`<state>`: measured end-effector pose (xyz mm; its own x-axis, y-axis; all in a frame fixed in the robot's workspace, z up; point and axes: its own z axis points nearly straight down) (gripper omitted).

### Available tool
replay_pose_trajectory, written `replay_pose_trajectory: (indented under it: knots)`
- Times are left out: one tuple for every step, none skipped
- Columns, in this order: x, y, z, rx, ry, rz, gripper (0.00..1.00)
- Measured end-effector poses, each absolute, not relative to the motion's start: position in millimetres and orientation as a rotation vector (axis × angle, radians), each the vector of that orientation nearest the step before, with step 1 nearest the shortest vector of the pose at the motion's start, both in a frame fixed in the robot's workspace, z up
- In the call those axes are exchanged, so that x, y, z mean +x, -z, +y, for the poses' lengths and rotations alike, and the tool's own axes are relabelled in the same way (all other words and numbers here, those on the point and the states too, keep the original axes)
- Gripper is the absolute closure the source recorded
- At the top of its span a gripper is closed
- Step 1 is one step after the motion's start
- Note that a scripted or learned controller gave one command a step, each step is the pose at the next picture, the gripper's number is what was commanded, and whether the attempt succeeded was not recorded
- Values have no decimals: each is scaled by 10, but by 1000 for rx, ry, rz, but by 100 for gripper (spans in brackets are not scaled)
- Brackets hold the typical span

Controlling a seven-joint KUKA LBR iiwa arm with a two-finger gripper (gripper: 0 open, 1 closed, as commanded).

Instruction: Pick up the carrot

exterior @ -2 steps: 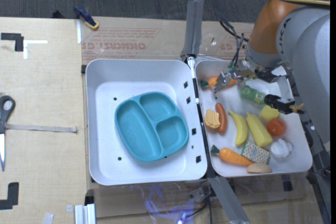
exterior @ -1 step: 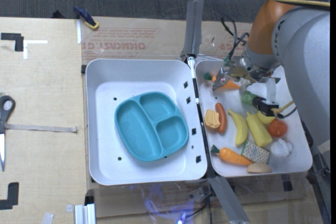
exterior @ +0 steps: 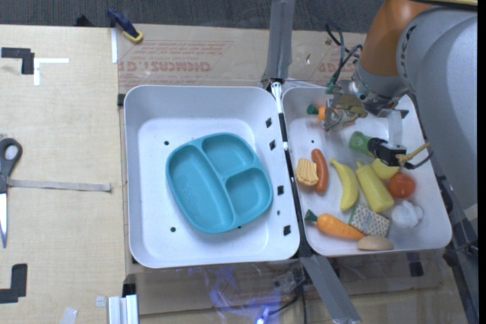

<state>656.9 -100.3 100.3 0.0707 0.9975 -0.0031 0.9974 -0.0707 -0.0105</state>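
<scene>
1. The carrot (exterior: 339, 227) is seen lying flat in the right bin (exterior: 425, 239), near the front wall, green top pointing left toward the divider between the bins. It is not lifted — nothing is gripping it.
2. The tool (exterior: 342, 111) is positioned at the far end of the same bin, low over a small orange-and-green item (exterior: 318, 111) by the back-left corner. It is well apart from the carrot, with the rest of the toy food between them.
3. Tool state: cannot be told. The end of the arm is a dark cluster of cables and metal from this angle, so whether anything is held cannot be resolved.
4. Clutter around the target is noted: a sausage (exterior: 321, 170) and a corn piece (exterior: 307, 172) further back, a banana (exterior: 347, 183) just behind the carrot, a patterned sponge-like block (exterior: 370, 221) touching or just beside its blunt end, and a pale rounded piece (exterior: 375, 243) at the front wall.
5. The left bin (exterior: 144, 163) holds a teal divided plate (exterior: 219, 182) — not involved in the task.
6. Progress is judged as early: no grasp on the carrot, no lift. All remaining work is still open — travel toward the bin front, alignment across the carrot's body, closing, lifting.
7. Risk is judged highest at the blunt end, where the block crowds it; the middle looks clearer.
</scene>
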Motion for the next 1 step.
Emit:
replay_pose_trajectory:
  knots:
    - [6404,-1917,-358,-2566,-3,-1814,100]
